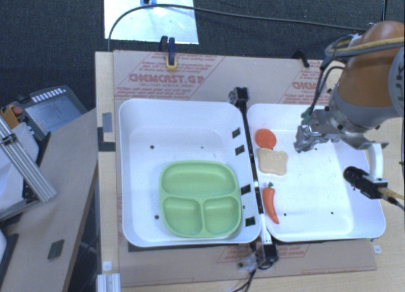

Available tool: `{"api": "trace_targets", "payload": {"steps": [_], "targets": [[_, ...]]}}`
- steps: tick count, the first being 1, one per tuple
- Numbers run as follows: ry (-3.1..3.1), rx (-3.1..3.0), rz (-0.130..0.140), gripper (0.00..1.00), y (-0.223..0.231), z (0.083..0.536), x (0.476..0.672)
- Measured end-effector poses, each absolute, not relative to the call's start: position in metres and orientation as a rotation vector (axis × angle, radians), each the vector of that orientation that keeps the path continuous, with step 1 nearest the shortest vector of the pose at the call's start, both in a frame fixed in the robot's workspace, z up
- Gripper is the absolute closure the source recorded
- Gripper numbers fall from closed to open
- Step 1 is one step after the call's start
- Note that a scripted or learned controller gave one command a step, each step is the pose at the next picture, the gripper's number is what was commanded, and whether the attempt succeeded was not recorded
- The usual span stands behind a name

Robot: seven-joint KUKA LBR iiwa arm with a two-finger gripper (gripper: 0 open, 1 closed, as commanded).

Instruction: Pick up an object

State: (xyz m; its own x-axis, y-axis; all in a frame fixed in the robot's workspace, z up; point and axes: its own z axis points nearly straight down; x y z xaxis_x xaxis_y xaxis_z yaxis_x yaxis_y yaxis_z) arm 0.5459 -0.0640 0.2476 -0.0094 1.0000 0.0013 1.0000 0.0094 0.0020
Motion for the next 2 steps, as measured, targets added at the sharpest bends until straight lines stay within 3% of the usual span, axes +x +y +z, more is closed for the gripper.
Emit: {"api": "trace_targets", "payload": {"steps": [1,2], "targets": [[2.233,2.211,0.003,1.0,-0.011,0.236,0.542],[2.231,2.21,0.004,1.0,0.037,0.234,0.557]]}}
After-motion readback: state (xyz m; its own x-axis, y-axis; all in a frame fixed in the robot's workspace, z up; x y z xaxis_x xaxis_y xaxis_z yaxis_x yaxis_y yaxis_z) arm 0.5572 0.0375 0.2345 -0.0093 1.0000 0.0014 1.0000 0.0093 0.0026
